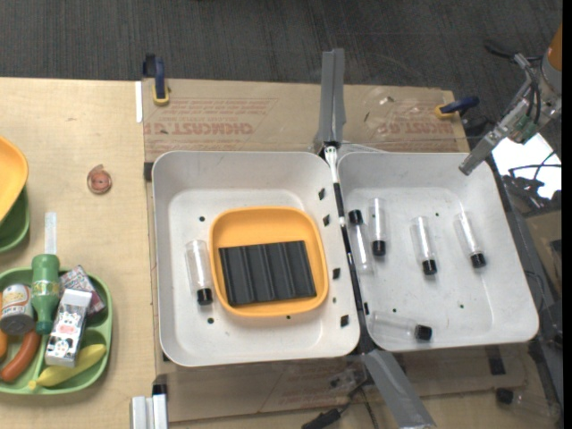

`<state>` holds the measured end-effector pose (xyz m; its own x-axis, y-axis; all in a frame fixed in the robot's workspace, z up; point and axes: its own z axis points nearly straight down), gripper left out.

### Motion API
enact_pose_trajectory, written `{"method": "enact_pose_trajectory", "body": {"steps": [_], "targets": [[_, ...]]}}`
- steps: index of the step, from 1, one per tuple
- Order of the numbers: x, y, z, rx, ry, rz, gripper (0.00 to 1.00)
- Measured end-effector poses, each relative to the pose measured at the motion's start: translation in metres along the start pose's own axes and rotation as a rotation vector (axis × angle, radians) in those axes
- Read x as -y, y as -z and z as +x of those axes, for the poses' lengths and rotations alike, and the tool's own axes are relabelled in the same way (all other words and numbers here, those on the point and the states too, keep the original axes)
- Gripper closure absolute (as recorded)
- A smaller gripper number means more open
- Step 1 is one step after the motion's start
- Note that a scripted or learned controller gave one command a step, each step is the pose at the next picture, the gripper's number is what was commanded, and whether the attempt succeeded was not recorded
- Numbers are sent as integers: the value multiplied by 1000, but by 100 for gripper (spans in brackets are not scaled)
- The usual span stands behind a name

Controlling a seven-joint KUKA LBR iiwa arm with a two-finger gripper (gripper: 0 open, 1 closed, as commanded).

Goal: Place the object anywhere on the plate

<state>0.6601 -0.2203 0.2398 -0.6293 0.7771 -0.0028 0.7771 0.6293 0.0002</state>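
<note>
An orange plate sits in the middle of the left bin. A black ridged block lies flat on it. One clear tube with a black cap lies just left of the plate, on the bin floor. Several more clear capped tubes are spread over the right bin, among them one, another and a third. My gripper hangs at the far right corner of the right bin, off to the right of and apart from all the tubes, with nothing seen in it.
On the bench at the left stands a green plate with toy food and a bottle, beside a yellow bowl. A small pink piece lies nearby. Clamps hold the cardboard behind the bins. A grey divider stands between the bins.
</note>
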Motion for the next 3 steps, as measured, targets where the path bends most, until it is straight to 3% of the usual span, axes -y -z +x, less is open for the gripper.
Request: {"method": "enact_pose_trajectory", "body": {"steps": [1,2,3], "targets": [[2,-4,1,0,97,-1,0],[-46,-29,93,-3,-102,1,0],[-6,-45,9,2,263,-2,0]]}}
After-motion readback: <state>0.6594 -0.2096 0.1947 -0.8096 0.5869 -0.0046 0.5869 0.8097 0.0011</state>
